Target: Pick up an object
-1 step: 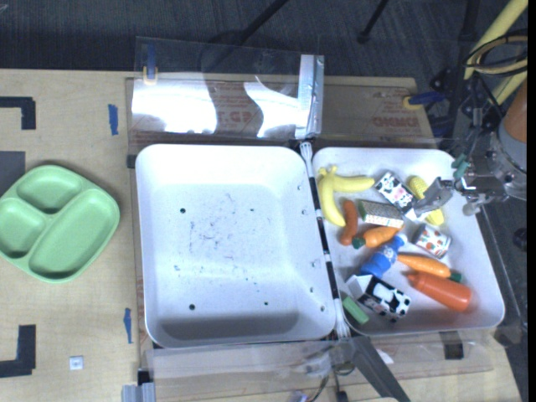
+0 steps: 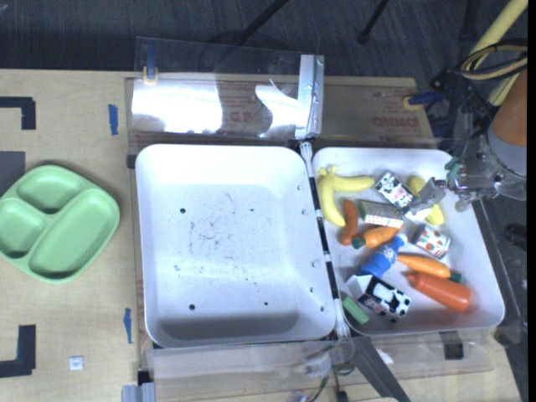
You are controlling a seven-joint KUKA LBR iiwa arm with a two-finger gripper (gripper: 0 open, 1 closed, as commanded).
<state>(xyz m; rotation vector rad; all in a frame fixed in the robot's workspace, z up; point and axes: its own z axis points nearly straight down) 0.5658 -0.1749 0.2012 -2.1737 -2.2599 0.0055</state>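
Right bin (image 2: 490, 308) held clutter: black-and-white toy (image 2: 387, 296) nearest, orange bottle (image 2: 440, 291) and carrot (image 2: 424, 266) behind, banana (image 2: 337, 193) far left. Left bin (image 2: 224, 162) bare. Gripper (image 2: 435, 188) hovered over far clutter, grip state unreadable.

My arm (image 2: 512, 132) is cut off at the right edge; gripper (image 2: 431, 193) finger spacing too small to resolve.

Two white bins (image 2: 226, 162) sit side by side; the right bin (image 2: 494, 300) holds one banana (image 2: 335, 193), three carrots (image 2: 423, 266), one blue bottle (image 2: 381, 260); one green divided plate (image 2: 57, 221) lies far left
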